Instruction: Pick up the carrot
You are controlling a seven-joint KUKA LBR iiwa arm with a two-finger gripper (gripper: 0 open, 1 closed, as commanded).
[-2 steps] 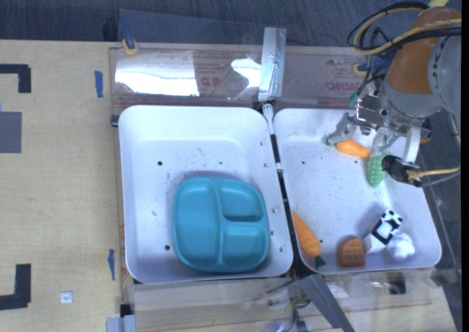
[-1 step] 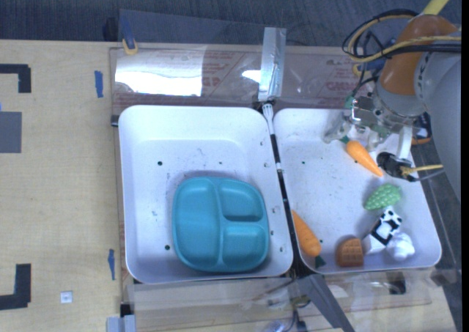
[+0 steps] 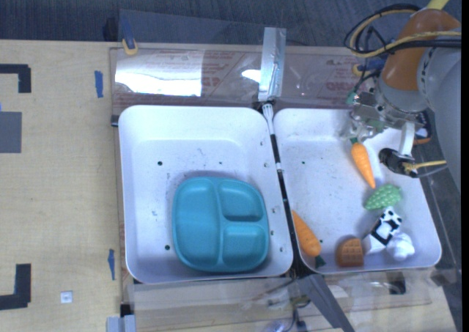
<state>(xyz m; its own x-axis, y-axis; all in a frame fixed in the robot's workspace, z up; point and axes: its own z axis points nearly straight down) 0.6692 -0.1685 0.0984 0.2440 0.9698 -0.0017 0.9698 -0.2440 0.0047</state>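
Well to the left of my tool, the left bin holds a teal divided plate. Below my tool, in the right bin, a green leafy toy lies just above a black-and-white toy. Left of that one sits a brown waffle-like piece. The wooden desk stretches farthest left.

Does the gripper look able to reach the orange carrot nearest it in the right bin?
Probably yes: the gripper hangs just above the orange carrot, whose top is uncovered; the green leafy toy lies beyond its tip.
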